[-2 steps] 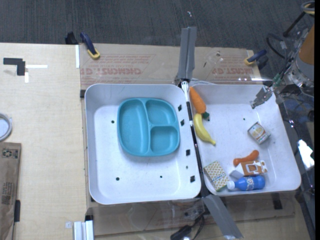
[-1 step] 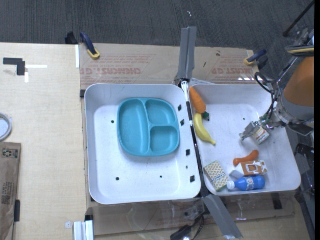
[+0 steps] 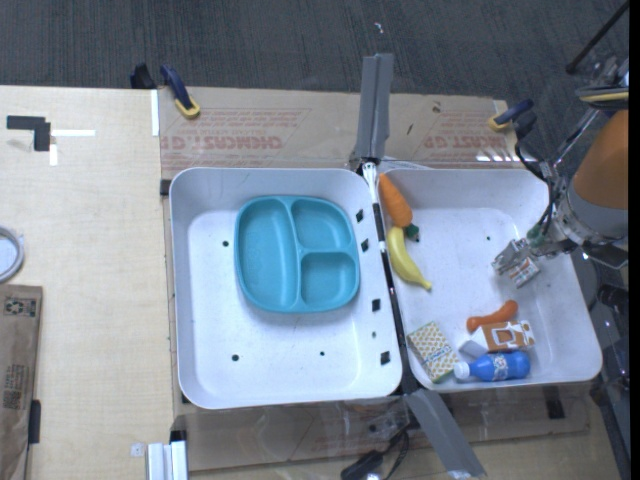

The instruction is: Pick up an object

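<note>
The hand (image 3: pixel 517 261) hovers low in the right bin (image 3: pixel 470 208) w/ nothing visibly held, grip state I cannot tell, while objects e.g. banana (image 3: pixel 405 258), carrot (image 3: pixel 396 202), blue bottle (image 3: pixel 493 369) lie unpicked, so task is approx. at start.

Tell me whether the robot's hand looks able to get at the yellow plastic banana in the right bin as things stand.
Probably yes. The hand hovers over the right white bin, and bare floor lies between it and the yellow plastic banana. An orange plastic carrot sits close beside the banana's top end.
</note>
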`<state>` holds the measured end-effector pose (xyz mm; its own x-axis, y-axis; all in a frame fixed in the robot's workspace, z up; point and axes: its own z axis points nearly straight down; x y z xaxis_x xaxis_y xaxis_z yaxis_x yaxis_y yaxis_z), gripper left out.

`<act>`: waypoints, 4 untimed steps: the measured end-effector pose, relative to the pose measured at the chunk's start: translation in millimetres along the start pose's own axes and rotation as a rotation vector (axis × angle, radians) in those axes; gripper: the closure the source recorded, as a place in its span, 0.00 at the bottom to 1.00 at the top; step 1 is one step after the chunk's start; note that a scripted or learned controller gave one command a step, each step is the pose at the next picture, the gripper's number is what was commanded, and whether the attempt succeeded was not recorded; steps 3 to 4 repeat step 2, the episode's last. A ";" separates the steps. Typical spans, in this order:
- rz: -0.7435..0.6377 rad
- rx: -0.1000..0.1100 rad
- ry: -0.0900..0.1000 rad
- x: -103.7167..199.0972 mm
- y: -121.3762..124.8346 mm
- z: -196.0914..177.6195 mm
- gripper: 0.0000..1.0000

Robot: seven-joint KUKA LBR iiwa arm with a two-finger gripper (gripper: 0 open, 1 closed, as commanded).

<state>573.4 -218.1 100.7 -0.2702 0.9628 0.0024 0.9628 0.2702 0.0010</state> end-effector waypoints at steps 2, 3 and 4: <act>-0.084 0.002 -0.002 55.3 -12.5 -148.5 1.00; -0.084 0.002 -0.002 55.3 -12.5 -148.5 1.00; -0.084 0.002 -0.002 55.3 -12.5 -148.5 1.00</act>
